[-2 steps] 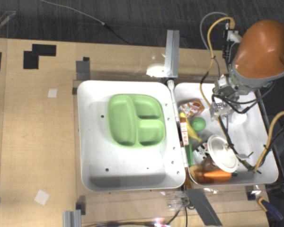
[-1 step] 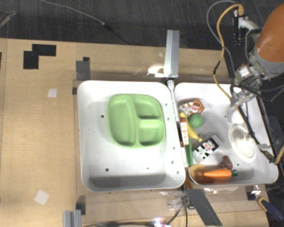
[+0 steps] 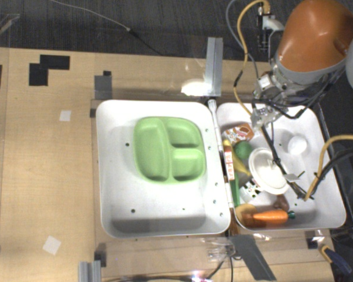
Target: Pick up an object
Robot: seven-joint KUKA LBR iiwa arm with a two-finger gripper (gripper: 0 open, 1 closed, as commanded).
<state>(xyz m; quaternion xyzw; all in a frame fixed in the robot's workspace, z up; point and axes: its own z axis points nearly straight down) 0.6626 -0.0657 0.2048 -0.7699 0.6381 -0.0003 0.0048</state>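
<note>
- Bench (image 3: 41,175): light wood surface, with black markings at its 10 o'clock corner and small pale squares on the left side.
- Left bin (image 3: 115,210): shallow and white. It holds one green divided tray (image 3: 167,148), lying flat slightly toward 12 o'clock of the bin's centre, apart from all walls.
- Divider between the bins: a narrow red-and-white packet (image 3: 227,160) lies lengthwise against the right bin's 9 o'clock wall.
- Right bin (image 3: 329,207): shallow and white, items crowded in its left half.
- A brown-labelled packet (image 3: 238,133) sits at about 10 o'clock in that bin.
- A green rounded item (image 3: 242,150) lies just below the packet, touching a white bowl (image 3: 266,170) near the bin's centre.
- An orange carrot (image 3: 269,217) lies lengthwise along the 6 o'clock wall.
- A small white round object (image 3: 297,144) sits at about 2 o'clock, apart from the bowl.
- Arm (image 3: 312,34): orange band at the view's 1 o'clock, cables hanging round it.
- Gripper (image 3: 265,115): above the bin's 11 o'clock area, near the brown-labelled packet. Finger state cannot be determined; nothing is seen held.
</note>
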